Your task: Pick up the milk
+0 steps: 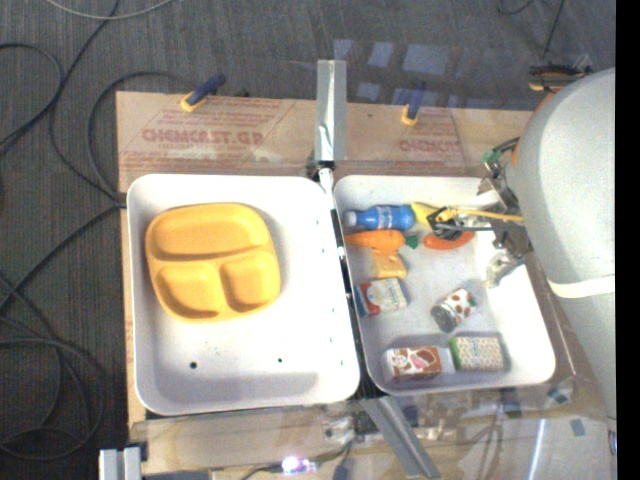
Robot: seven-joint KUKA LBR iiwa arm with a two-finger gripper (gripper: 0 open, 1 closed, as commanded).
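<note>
- The bench [130, 148] has two white bins on it, side by side.
- The left bin [300, 368] holds a yellow tray [213, 258] with three parts. It sits near the bin's back left corner.
- The milk [383, 295] looks like the small white carton with red and blue on it. It lies in the right bin [530, 363], near the bin's left edge, about halfway down.
- A blue bottle [380, 217] lies on its side at the back left corner of the right bin.
- An orange carrot [375, 238] lies just in front of the bottle, touching it.
- A small can [453, 308] lies near the middle of the right bin, to the right of the milk.
- A brown box [414, 362] and a green box [477, 352] sit side by side along the front edge.
- The big grey arm [580, 198] covers the right edge of the right bin.
- The gripper [503, 230] is by the back right corner, well apart from the milk. I cannot tell if it is open or closed.
</note>
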